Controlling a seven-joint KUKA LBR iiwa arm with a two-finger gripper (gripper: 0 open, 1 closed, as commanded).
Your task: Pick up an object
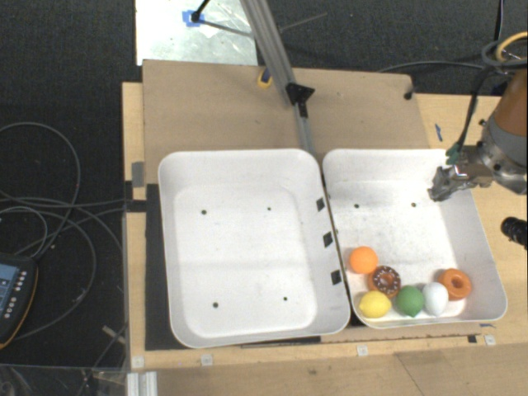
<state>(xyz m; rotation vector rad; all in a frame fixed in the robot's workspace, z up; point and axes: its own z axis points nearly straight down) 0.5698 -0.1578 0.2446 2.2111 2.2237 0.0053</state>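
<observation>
The gripper (439,186) hangs over the far right part of the right bin (388,180); I cannot tell its state. The orange ring (455,283) lies toward the bin's near edge, almost straight below the gripper in the view.

And here we are in a robotics lab: a plain brown board worktop (206,106) carries two shallow white plastic bins (247,163) side by side, loose black cables (49,221) sprawl over dark carpet, a handheld control pendant (15,295) lies at left, and a slanted grey metal pole (268,35) crosses overhead.
</observation>
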